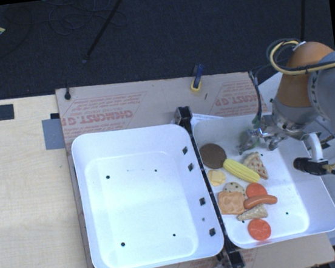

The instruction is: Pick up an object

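Two white bins (87, 171); right bin holds about nine food pieces (241, 169); gripper (255, 141) grip unclear.

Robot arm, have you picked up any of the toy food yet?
Not yet. The gripper is down in the right bin, near the pizza slice and corn, with nothing visibly between its fingers. The food, like the sausage and tomato, lies in the bin. Grabbing and lifting one piece is left.

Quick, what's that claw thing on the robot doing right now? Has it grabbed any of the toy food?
Gripper: above the right bin's upper part, nothing visibly held; open or closed cannot be told.
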